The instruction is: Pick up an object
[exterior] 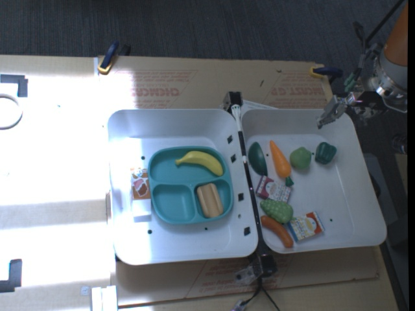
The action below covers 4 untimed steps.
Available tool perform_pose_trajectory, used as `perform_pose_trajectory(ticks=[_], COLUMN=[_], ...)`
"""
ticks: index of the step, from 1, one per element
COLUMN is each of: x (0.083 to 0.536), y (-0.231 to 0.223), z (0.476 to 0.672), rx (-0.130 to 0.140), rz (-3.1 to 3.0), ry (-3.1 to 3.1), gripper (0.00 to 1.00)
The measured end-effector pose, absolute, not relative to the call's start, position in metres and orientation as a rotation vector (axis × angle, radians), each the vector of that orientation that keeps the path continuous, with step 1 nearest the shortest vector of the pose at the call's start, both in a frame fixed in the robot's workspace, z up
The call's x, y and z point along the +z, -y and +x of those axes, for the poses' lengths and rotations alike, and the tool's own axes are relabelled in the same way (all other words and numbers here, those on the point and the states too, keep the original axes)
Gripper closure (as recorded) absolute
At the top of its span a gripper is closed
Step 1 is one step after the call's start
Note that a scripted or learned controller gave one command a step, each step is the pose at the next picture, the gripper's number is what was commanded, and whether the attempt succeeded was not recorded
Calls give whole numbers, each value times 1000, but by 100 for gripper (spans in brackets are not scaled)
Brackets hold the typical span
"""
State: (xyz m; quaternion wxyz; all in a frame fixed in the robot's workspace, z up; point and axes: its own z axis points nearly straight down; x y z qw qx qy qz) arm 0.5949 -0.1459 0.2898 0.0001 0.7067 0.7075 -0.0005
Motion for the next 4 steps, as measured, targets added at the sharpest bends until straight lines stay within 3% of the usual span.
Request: perform_pose_trajectory(ticks=[1,2,3,4], x=[141,112,128,271], y=[117,103,104,87], z=[611,606,611,598], rx=[-2,9,25,0], rz=[2221,2208,2199,2217], ry=[-2223,-2201,-2189,-2223], gripper=[0,0,100,100])
